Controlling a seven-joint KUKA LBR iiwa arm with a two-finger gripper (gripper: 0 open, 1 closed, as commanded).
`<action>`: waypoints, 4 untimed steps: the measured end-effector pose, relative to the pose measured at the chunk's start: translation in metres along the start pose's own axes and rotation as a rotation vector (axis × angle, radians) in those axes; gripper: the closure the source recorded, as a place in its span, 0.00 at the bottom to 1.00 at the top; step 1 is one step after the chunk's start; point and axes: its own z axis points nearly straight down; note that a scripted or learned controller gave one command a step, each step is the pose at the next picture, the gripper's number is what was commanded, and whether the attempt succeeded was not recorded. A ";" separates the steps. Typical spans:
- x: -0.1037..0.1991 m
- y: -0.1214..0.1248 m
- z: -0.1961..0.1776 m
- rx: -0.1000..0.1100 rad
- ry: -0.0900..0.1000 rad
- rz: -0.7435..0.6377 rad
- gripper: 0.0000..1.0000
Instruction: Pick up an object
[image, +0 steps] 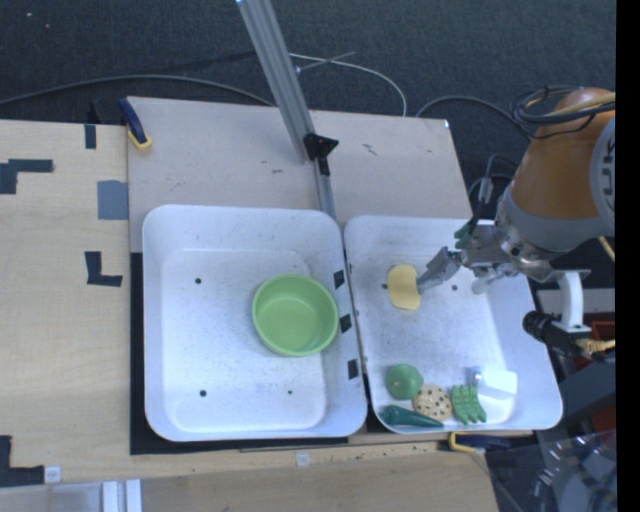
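A yellow, rounded object (403, 287) lies in the upper middle of the right bin (520, 340). My gripper (462, 275) hangs just to its right, above the bin floor. The jaws stand open, and the left fingertip (430, 275) nearly touches the yellow object's right edge. Nothing sits between the fingers. A green bowl (295, 315) rests in the left bin (180, 260), toward its right side.
Along the right bin's front wall lie a green ball (404, 380), a speckled tan piece (432, 402), a green toy (466, 402), a white block (497, 382) and a dark teal item (410, 417). A slanted metal post (290, 85) rises behind the bins.
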 end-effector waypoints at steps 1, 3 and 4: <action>0.000 0.000 0.000 0.000 0.000 0.000 0.00; 0.002 -0.003 0.108 0.005 0.000 0.001 0.00; 0.002 -0.003 0.146 -0.001 -0.002 0.001 0.00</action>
